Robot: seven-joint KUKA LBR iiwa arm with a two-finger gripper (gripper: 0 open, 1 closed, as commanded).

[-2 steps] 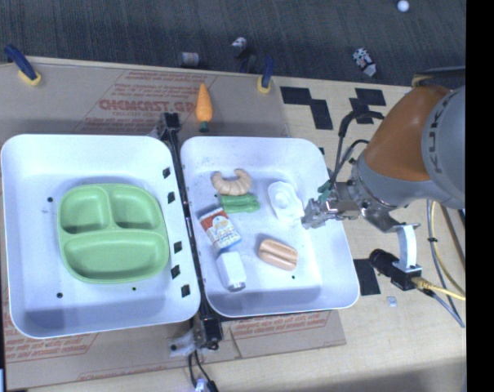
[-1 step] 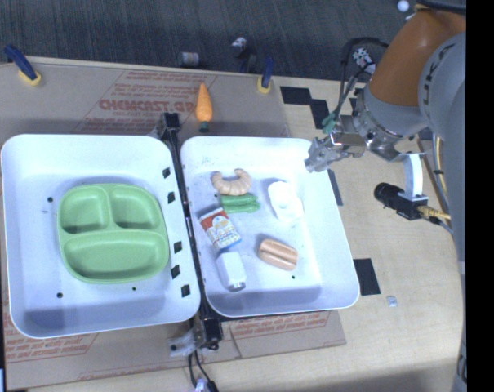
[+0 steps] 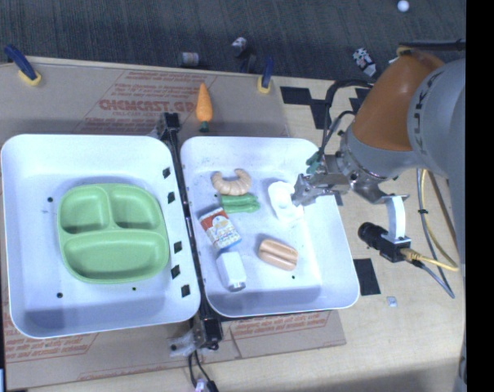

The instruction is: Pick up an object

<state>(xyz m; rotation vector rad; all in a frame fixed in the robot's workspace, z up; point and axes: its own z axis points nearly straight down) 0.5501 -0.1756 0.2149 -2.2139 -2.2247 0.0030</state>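
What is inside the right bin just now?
In the right bin lie a croissant, a green pod, a red-labelled bottle, a hot dog and a white piece. The gripper covers that piece's right edge.

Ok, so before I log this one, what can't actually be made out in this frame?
- Tool: too small and dark in the camera view to show its state or any contact with the small white object beside it.
- Small white object: its right edge is covered by the tool; its identity is unclear.
- Red-labelled white bottle: label print too small to read.
- Grey arm with orange band: cut off at the right edge.
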